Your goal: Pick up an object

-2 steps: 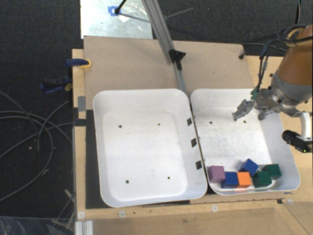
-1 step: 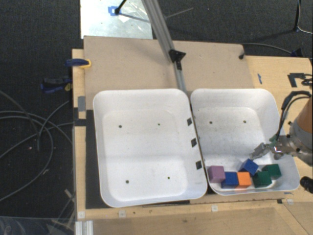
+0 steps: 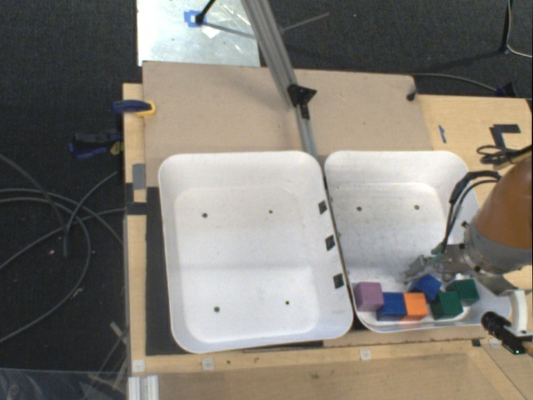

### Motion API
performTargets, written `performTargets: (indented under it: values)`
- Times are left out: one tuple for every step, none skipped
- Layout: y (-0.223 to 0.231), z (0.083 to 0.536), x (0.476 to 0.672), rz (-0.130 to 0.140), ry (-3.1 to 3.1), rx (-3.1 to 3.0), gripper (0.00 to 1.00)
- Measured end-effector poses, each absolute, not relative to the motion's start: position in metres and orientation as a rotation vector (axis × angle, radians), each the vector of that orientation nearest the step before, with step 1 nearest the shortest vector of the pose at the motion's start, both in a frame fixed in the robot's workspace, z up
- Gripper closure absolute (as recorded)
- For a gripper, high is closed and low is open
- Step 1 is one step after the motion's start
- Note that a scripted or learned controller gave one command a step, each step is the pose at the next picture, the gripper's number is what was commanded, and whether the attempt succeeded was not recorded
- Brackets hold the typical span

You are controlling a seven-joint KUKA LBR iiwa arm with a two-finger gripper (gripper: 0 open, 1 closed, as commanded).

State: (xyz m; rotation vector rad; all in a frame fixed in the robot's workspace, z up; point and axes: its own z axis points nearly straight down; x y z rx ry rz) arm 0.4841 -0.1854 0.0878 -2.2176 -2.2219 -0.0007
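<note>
Several small blocks lie in a row along the near edge of the right bin (image 3: 391,198): a purple block (image 3: 368,294), a blue block (image 3: 391,305), an orange block (image 3: 415,306), a second blue block (image 3: 427,286), and two green blocks (image 3: 448,306) (image 3: 465,291). My gripper (image 3: 433,267) hangs low in the bin's near right corner, just above and behind the second blue block. The arm's orange band (image 3: 508,219) rises behind it at the right edge. I see no block lifted off the bin floor.
The left bin (image 3: 241,240) sits beside the right one, with black clips (image 3: 329,242) along the shared wall. A grey pole (image 3: 279,52) slants down to the back of the bins. Cables run by the arm at the right.
</note>
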Motion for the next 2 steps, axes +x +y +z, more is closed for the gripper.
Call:
performTargets:
  values:
    - [-0.204,0.132,0.531,-0.005,-2.234,-2.221,0.00]
    - [-0.177,0.088,0.492,0.002,-2.220,-2.215,0.00]
